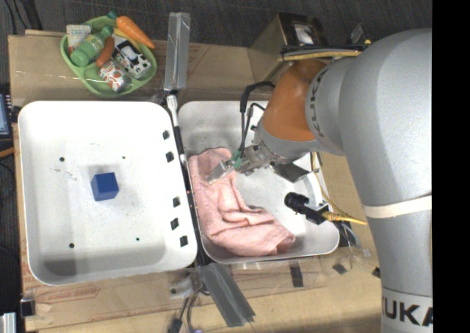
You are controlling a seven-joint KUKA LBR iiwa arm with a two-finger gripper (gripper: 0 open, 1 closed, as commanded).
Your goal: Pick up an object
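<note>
A pink cloth [233,210] lies crumpled in the right bin [213,120], covering its left and front parts. My gripper [226,167] is low in that bin, its tip at the upper edge of the cloth and touching or nearly touching it. A blue cube [105,185] sits alone in the left bin [44,251], far from the gripper.
A green bowl [87,83] with toy vegetables and small packets stands on the bench beyond the left bin. The grey arm [382,126] covers the right side of the right bin. A row of black clips [175,177] runs along the wall between the bins.
</note>
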